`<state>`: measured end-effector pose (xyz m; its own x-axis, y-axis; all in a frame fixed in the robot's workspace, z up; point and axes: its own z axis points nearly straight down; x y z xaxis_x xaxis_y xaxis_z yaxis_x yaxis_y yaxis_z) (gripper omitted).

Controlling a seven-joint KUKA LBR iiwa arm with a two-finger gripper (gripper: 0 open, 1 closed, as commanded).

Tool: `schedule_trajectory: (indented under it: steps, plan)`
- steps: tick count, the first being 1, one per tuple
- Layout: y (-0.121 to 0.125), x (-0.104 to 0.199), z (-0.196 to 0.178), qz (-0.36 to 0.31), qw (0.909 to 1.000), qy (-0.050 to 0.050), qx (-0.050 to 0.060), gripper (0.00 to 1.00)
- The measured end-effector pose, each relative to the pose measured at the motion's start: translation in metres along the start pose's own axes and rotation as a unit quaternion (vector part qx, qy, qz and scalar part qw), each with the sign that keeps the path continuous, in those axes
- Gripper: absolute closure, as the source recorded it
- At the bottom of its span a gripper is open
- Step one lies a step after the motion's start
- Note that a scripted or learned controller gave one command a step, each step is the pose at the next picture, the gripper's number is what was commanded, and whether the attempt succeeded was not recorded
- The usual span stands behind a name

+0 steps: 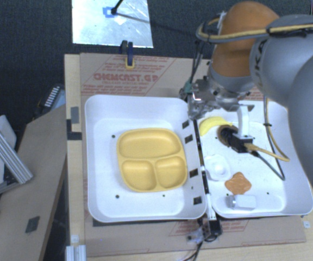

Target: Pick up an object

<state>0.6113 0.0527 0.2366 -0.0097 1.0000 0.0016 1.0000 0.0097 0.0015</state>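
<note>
My tool (200,109) hangs over the right bin's (292,200) near-left corner; the yellow banana (212,125) lies just beside it. I cannot tell its grip state.

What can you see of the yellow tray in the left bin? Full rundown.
The yellow tray is a matte, plastic-looking divided plate with rounded corners: one long compartment across the far side, two smaller ones on the near side, all empty. It lies flat, right side up, turned slightly askew, roughly central on the floor of the left bin. Nothing rests on it, and the gripper is apart from it, over by the divider between the bins.
</note>
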Motion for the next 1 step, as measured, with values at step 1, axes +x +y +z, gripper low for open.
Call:
schedule_trajectory:
  steps: [1]
  plan:
    - [0.0089,0.0534,0.0114,0.000,1.0000,0.000,0.000,1.00]
